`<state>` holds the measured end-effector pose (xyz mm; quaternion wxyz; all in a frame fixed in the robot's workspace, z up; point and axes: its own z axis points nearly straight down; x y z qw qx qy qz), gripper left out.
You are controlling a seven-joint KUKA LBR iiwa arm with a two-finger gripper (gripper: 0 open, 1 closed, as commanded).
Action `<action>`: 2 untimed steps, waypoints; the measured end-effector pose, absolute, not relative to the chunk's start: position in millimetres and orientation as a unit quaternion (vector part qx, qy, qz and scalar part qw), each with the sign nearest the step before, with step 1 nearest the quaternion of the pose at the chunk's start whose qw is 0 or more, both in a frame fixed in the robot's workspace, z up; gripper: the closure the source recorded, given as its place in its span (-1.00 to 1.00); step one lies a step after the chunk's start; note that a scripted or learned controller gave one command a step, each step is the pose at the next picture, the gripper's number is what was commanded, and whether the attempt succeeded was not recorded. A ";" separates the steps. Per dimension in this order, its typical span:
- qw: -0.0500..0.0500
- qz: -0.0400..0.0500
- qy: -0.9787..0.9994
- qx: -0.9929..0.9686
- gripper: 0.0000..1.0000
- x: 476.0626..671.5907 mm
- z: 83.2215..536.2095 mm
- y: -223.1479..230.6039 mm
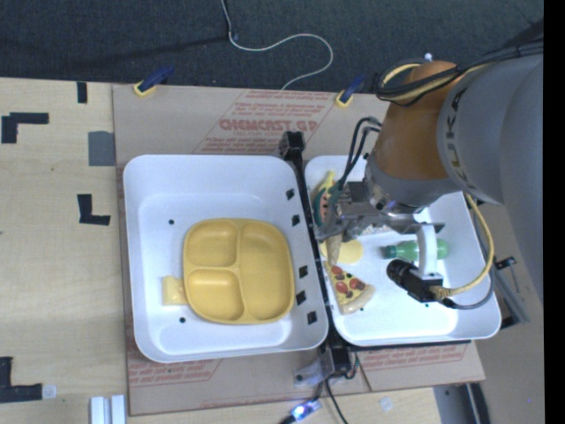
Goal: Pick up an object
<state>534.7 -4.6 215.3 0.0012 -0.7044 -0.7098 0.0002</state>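
My gripper (pixel 346 222) is down in the right bin (pixel 415 325), at its left side next to the divider. The grey arm with its orange band covers most of that bin's back half. A toy pizza slice (pixel 348 288) lies just in front of the gripper, near the bin's left wall. A pale yellow round piece (pixel 350 253) sits between the gripper and the pizza slice. A green bottle (pixel 415 250) lies on its side to the right of the gripper. Small colourful items (pixel 326 200) poke out behind the gripper.
The left bin (pixel 150 201) holds a yellow divided plate (pixel 238 269) with a pale yellow block (pixel 173 290) at its left edge. A black cable connector (pixel 415 283) hangs off the arm over the right bin. Cardboard lies under both bins.
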 end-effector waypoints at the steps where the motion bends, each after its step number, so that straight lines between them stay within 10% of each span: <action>1: 0.001 0.000 -0.710 -0.705 1.00 564.9 207.4 40.3; 2: 0.000 -0.001 -0.710 -0.704 1.00 597.9 222.8 91.2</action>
